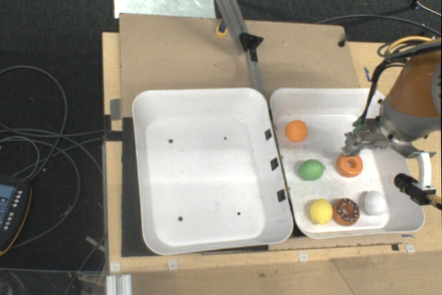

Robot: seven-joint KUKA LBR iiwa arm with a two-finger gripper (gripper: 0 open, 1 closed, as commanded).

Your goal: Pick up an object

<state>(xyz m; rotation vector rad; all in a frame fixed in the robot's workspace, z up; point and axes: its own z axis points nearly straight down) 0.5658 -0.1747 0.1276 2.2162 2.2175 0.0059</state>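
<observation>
The gripper, a grey metal head below the arm's smooth orange band, hangs low in the right bin, and whether its fingers are spread or closed cannot be told from this slant. Just below the fingertips, touching or nearly so, lies an orange ring, a small glossy doughnut shape with a dark hole in its middle; nothing shows it gripped. To the left of the fingers and slightly above sits an orange ball, round and matte. Left of the fingers and lower rests a green ball, a smooth, slightly flattened sphere. Further below the fingers, along the bin's near wall, three things stand in a row: a yellow ball with a lemon-like form, a brown doughnut with a speckled top touching it, and a white ball, just beside the doughnut. Well to the left of the fingers is the left bin, a shallow white plastic tray with rounded corners and a few dark dots on its floor. Both bins sit on a tan wooden bench.
</observation>
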